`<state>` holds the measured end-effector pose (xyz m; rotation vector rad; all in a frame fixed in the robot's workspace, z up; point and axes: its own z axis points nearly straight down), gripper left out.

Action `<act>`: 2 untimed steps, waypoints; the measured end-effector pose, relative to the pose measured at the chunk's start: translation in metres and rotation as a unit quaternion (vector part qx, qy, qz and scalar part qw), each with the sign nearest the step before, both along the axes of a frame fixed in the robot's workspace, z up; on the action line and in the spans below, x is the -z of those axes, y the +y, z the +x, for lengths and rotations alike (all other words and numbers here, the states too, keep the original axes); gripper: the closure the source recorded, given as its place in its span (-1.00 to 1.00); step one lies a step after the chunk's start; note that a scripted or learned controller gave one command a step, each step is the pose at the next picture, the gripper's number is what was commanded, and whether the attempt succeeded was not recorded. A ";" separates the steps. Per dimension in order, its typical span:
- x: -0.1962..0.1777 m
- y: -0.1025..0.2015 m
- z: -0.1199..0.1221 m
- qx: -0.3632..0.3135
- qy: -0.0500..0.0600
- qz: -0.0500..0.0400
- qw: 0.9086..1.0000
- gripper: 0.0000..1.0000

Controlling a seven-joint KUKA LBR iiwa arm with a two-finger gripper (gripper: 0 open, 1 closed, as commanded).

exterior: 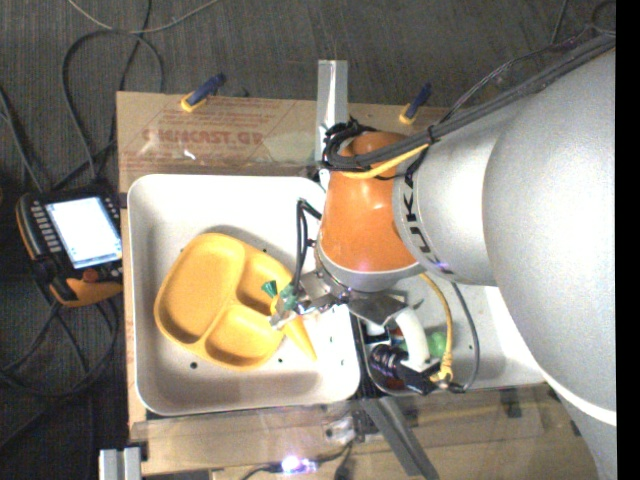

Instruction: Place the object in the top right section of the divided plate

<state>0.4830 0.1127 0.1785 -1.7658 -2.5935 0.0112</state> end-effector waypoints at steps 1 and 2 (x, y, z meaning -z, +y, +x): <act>-0.017 0.013 0.057 -0.040 -0.001 0.001 0.999 1.00; -0.010 0.023 0.000 -0.038 0.000 0.000 0.999 1.00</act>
